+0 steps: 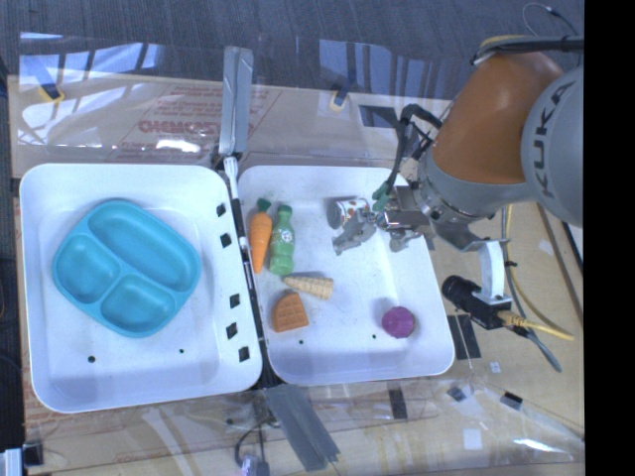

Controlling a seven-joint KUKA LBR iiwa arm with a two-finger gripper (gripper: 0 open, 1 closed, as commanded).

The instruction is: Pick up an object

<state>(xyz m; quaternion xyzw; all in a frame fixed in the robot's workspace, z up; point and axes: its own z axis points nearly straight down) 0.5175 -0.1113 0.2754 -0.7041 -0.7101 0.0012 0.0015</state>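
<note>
Left bin (40,365) holds a divided plate (126,265); right bin (337,365) holds carrot (260,240) beside bottle (283,238) — below them cone (310,285), cracker (290,312), ball (398,321) rightmost.

Right bin, left side – carrot (260,239) and green bottle (283,238) upright side by side; corn cone (309,286), orange wedge (290,313) below; purple ball (398,321) lower right.

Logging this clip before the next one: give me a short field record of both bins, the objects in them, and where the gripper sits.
left bin: blue divided plate
right bin: carrot, green bottle, corn cone, orange wedge, purple ball
carrot and bottle: side by side, near the bin's left wall
gripper: over the right bin's upper part, apart from all five objects
held object: none visible
arm: enters from the right
</note>
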